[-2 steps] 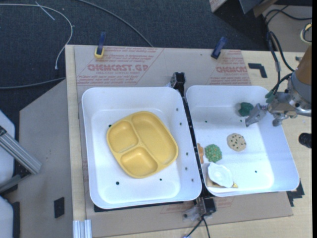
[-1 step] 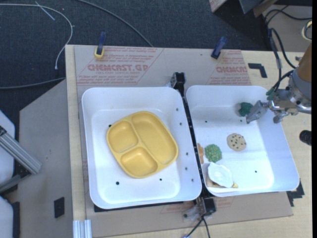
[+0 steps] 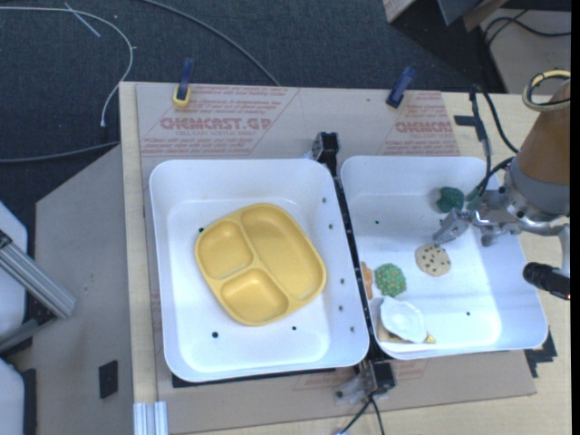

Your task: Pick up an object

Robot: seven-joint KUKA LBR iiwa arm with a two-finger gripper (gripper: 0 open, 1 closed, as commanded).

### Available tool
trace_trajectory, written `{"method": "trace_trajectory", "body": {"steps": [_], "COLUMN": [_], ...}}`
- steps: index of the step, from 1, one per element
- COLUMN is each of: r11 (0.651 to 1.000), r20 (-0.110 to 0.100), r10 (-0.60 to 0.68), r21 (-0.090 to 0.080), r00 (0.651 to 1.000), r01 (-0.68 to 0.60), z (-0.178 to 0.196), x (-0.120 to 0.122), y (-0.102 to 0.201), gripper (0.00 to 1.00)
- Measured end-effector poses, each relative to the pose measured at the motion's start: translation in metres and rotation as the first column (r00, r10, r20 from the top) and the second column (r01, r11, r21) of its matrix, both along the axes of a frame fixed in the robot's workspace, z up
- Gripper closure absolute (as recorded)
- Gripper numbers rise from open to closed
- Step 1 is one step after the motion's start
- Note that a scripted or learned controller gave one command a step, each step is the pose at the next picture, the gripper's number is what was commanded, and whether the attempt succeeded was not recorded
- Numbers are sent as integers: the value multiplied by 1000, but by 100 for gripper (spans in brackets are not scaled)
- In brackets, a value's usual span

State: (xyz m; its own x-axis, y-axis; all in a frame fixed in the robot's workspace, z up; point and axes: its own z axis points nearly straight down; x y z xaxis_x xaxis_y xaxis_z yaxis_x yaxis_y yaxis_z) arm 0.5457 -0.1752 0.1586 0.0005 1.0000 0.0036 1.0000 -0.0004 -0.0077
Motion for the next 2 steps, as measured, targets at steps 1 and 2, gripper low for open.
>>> {"method": "trace_trajectory", "body": {"steps": [1,2], "r11": [1000,1000], "r20": [3,3], "r10": [1,1], "r21": [-1,-1], "r00": [1000,1000], "r01": [-1,-1], "z": [-43,-76], "x": [5,4], "y": [1,2], "gripper": [0,0]}}
